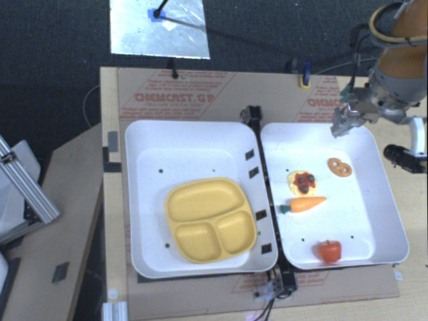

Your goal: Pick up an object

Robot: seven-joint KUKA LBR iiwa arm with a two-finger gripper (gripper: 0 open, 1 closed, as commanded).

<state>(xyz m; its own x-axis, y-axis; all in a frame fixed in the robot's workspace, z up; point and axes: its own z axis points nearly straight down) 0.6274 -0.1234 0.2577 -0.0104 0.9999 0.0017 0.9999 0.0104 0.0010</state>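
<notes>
We take the pretzel [340, 168] as target, just up-right of the carrot [304, 204]. Our gripper [342, 123] hovers far beyond it; grip state we cannot tell. A flat pretzel may slip away.

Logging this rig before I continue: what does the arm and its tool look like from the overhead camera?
The arm is rounded, grey metal with a wide orange band above the wrist. Dark cables loop along its left side. Its tool is a small, boxy grey metal piece at the end, blurred here, over the right bin's far corner.
</notes>
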